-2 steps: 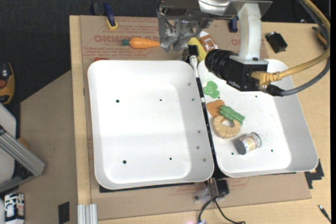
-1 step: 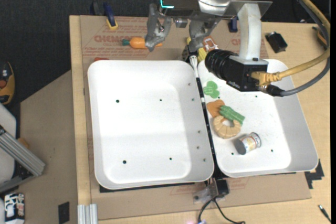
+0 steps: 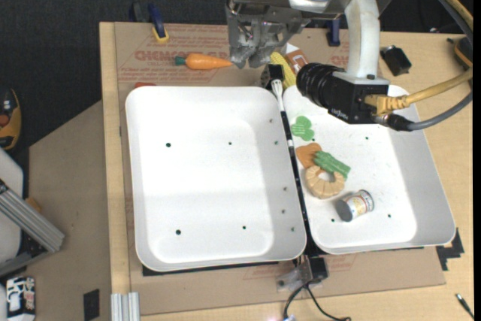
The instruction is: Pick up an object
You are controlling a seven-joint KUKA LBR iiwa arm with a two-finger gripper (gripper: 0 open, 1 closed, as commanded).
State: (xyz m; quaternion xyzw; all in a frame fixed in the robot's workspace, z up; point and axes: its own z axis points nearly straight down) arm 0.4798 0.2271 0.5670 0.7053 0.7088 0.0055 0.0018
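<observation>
Pincer [image 3: 252, 49] hanging at the far edge between the two bins; I cannot tell its state. Toy carrot [image 3: 204, 62] lies on the cardboard just left of it, beyond the left bin [image 3: 150, 131]. Right bin [image 3: 406, 192] holds a green piece [image 3: 303, 127], a ridged round [image 3: 323, 181] and a small can [image 3: 355, 205].

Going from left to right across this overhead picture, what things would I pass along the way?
Toy carrot on the cardboard → left white bin → gripper → green leafy toy → small can → right white bin.
</observation>
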